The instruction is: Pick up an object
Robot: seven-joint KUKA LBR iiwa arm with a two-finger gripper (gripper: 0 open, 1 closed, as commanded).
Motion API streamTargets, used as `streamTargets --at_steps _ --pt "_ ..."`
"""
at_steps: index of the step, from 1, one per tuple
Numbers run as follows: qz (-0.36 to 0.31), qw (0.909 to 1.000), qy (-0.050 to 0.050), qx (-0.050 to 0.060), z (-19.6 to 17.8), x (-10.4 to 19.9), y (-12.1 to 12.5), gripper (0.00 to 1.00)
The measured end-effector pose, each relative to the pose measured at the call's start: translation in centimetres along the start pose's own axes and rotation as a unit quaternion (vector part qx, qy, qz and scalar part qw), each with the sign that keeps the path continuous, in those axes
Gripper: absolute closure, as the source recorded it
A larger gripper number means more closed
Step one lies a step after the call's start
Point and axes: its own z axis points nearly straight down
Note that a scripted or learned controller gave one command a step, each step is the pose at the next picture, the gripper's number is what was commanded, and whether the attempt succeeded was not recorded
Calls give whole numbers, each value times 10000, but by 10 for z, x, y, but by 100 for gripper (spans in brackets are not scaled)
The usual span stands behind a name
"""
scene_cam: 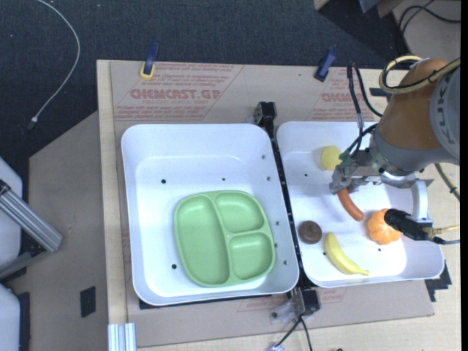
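On the counter (183, 93) the right bin (307, 141) carries the loose pieces. The pincer (346, 182) hangs low over the middle of that bin, its tips at the upper end of the orange sausage (350, 204), which lies slanted on the bin floor; whether the tips are apart or closed cannot be told from this angle, and nothing can be seen gripped between them. A yellow lemon (330, 156) sits just beside the pincer toward the far wall. An orange fruit (381, 227) rests near the right rim, touching a black part of the arm's tooling. The banana (344, 255) lies close to the near edge, and a brown round piece (311, 231) sits by the wall shared with the left bin (146, 145). The left bin holds a green divided plate (223, 237) toward its near side, with bare white floor along its far half and left wall
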Motion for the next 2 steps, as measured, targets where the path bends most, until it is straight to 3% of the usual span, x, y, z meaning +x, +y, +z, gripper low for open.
streamTargets --at_steps 2 --pt "-4 10000 -2 -10 -104 -5 -3 100"
